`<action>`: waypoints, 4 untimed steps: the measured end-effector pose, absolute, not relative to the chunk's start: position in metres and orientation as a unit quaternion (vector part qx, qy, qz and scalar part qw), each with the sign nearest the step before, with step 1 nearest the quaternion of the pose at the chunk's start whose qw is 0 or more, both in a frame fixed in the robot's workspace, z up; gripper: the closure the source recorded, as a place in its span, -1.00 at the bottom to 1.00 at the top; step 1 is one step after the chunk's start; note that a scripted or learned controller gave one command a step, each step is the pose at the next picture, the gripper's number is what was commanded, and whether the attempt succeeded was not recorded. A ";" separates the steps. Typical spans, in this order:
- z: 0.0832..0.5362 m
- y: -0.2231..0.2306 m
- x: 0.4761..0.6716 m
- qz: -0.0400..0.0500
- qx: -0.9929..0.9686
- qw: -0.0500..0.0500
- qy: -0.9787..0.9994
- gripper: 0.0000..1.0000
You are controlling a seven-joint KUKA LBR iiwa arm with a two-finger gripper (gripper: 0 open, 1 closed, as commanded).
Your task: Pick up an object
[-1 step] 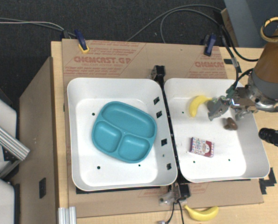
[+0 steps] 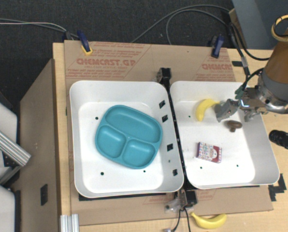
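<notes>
In the right bin (image 2: 260, 175), a yellow banana (image 2: 204, 108) lies at the upper left. A small pink and white box (image 2: 208, 152) rests near the middle. A small brown object (image 2: 234, 125) sits on the bin floor at the upper right. My gripper (image 2: 237, 113) hangs over the upper right of this bin, right of the banana and just above the brown object. The view does not show anything held in it. The grey arm with its orange band (image 2: 281, 66) comes in from the right edge.
The left bin (image 2: 81, 168) holds a teal divided plate (image 2: 128, 136). Black clips (image 2: 164, 75) join the bins along the middle rim. A second banana (image 2: 209, 220) lies outside the bins at the front edge. Cables and clamps (image 2: 85, 45) sit at the back.
</notes>
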State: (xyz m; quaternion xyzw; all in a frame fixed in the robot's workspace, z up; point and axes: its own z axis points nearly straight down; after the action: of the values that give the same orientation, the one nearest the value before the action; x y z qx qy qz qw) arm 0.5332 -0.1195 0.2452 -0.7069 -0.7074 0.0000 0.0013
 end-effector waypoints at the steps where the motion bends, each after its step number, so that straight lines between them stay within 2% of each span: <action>1: 0.201 -0.122 0.539 0.001 -0.707 0.003 -0.707 -1.00; 3: 0.085 -0.115 0.535 0.002 -0.707 0.004 -0.707 -1.00; 4: 0.099 -0.115 0.538 -0.001 -0.707 0.001 -0.707 1.00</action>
State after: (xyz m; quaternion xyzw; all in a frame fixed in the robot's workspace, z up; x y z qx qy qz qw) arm 0.5377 -0.1147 0.0995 -0.7073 -0.7069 -0.0008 0.0011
